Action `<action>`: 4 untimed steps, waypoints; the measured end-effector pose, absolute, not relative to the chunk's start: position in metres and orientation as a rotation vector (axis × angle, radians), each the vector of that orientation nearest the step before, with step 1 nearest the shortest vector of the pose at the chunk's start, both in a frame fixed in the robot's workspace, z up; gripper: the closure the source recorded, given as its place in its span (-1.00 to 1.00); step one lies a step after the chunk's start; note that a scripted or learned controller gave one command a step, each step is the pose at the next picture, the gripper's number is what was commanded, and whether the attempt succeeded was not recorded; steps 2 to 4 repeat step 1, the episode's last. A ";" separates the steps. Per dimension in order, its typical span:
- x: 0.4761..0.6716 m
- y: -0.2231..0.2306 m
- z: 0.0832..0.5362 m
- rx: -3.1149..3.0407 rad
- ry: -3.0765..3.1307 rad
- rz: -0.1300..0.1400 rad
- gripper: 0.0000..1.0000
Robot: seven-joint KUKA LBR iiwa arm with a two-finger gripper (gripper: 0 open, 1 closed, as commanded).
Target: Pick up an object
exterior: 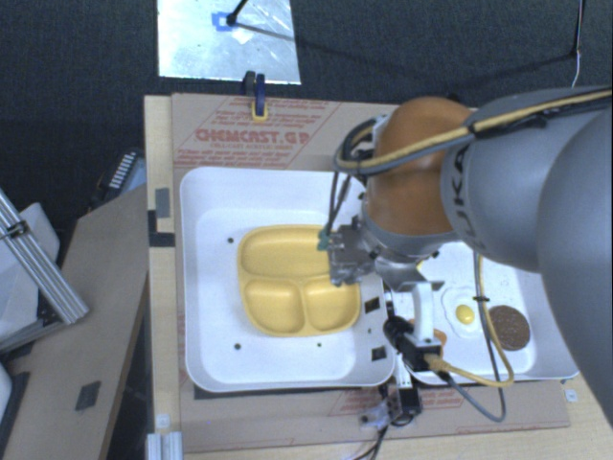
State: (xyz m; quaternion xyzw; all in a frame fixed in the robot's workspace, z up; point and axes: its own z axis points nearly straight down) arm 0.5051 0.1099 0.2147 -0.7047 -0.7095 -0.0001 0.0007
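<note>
The yellow tray (292, 282) is the landmark here: a plastic plate with 3 compartments, 1 long one along its far side and 2 smaller ones along its near side. It lies flat near the middle of the left white bin (211, 247), its rim well clear of the bin's walls on the left and near sides.

The grey arm (536, 190) comes in from the right of the tray, and its orange band (421, 175) sits above and to the right of the tray's far right corner. Below that band the gripper (342, 257) hangs over the tray's right edge, about where the long compartment meets the right small one. Seen from above, the wrist covers the tool, so it cannot be told whether it is spread or pressed together, or whether it touches the tray.

To the right of the tray, in the right white bin (536, 357), lie a toy fried egg (465, 312) and, just beside it on the far side from the tray, a brown round disc (509, 327). Black and yellow cables (450, 367) trail from the arm over the divide between the 2 bins, near the tray's near right corner. Both bins rest on a cardboard sheet (249, 127) with red print that extends beyond the tray's far side.
</note>
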 end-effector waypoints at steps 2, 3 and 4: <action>0.506 0.109 0.215 -2.218 -2.224 -0.001 -1.00; 0.506 0.109 0.215 -2.218 -2.224 -0.001 -1.00; 0.506 0.109 0.215 -2.218 -2.224 -0.001 -1.00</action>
